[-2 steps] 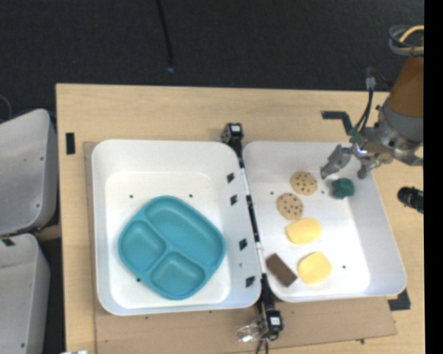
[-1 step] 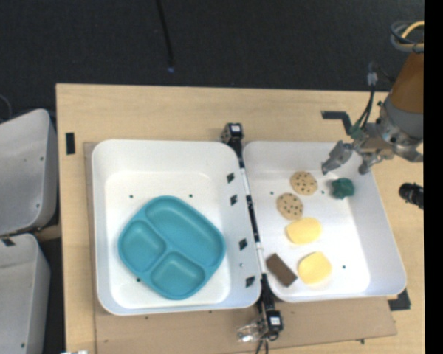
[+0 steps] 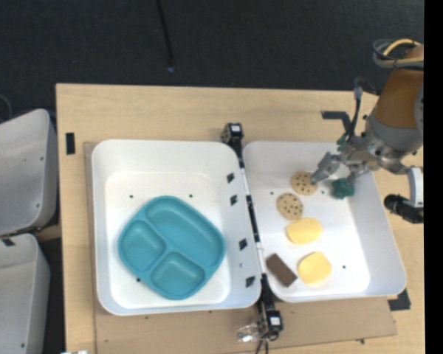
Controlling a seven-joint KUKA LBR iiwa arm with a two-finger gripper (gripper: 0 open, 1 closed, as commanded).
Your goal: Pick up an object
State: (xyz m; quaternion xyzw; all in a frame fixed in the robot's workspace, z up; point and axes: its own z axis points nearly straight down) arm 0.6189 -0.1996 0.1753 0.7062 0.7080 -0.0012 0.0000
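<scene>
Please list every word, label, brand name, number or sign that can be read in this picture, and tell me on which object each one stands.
No text can be read in this view.
Teal divided plate: plain, no print.
Two cookies, two yellow pieces, brown piece: no labels.
White bins: small black marks, no letters that I can tell.
Gripper and the teal thing beside it: too small and blurred to show any marking.

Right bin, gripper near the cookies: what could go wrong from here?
1. The gripper sits between the upper cookie and a small teal object; closing could nudge either instead of grasping.
2. Both cookies lie flat, the lower one close by; fingers may slide off.
</scene>
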